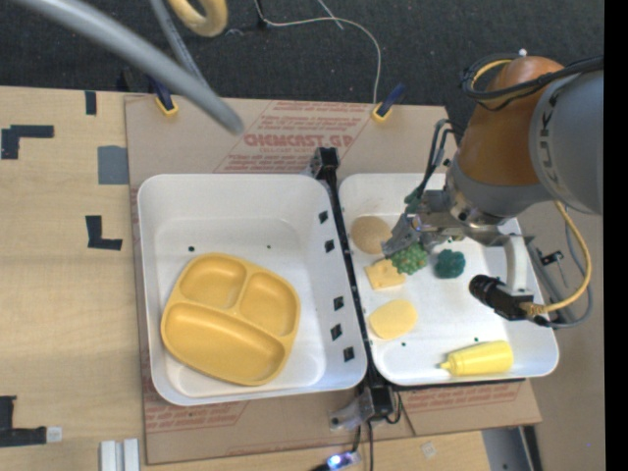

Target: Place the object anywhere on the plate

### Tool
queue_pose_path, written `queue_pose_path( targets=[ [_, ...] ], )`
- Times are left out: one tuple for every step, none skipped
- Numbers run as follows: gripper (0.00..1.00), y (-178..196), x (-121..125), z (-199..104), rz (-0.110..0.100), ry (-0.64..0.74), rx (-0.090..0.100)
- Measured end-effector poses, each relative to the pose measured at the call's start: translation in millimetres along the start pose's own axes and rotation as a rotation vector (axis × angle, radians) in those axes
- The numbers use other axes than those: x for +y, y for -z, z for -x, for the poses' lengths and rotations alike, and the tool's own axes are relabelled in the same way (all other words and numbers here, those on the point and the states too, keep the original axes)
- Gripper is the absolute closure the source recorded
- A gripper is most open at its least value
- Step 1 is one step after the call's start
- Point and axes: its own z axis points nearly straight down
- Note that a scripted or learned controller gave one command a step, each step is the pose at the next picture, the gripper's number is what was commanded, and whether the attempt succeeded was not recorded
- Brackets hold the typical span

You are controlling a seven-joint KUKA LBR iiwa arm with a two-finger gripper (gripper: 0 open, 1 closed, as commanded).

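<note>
A yellow divided plate (231,317) lies in the left white bin (162,214), toward its front. In the right bin (442,327) a light green bumpy item (410,259) sits near the middle. My gripper (413,235) is directly over it, at or just above its top edge. Whether the green item is gripped cannot be made out from this angle.
Around the green item in the right bin lie a tan round piece (370,234), a yellow square slice (384,277), a dark green lump (449,263), a pale yellow round piece (392,319) and a yellow bottle (478,359). A black divider (339,263) separates the bins.
</note>
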Motion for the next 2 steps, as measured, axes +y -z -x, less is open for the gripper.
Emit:
queue_pose_path(
  targets=[
    [1.00, 8.2, 12.9, -49.2, 0.000, 0.000, 0.000],
    [1.00, 15.0, 36.8, -98.3, 0.000, 0.000, 0.000]
  ],
)
